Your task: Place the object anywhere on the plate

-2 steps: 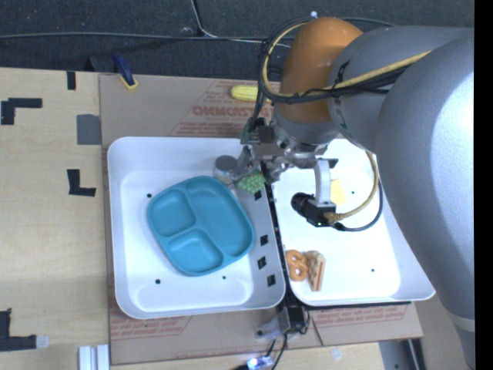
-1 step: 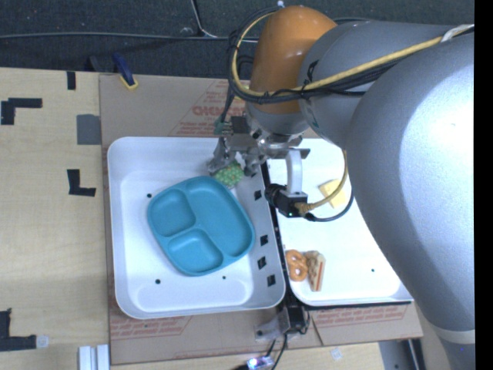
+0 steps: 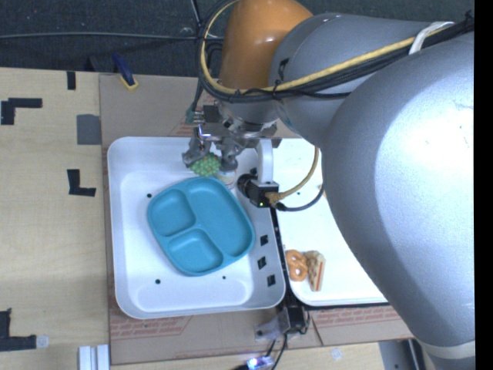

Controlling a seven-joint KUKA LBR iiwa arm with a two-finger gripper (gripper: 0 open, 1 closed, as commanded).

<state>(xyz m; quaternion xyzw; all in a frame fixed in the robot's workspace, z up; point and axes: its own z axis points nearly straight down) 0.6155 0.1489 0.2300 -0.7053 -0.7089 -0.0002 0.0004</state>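
A blue plate point(image 3: 202, 225) with three compartments lies tilted in the left white bin point(image 3: 131, 230). Just past the plate's far edge, my gripper point(image 3: 207, 159) hangs over the bin's back part. A small green object point(image 3: 205, 165) sits between its two fingers, which are shut on it. The object is beside the plate's far rim, not over a compartment. The orange band point(image 3: 258, 33) and grey arm rise above the gripper and hide much of the right bin.
The right white bin point(image 3: 339, 284) holds a brown pretzel-like item point(image 3: 305, 265) near its front left corner. A black cable point(image 3: 296, 199) loops by the divider between the bins. Tan bench surface point(image 3: 46, 230) extends to the left.
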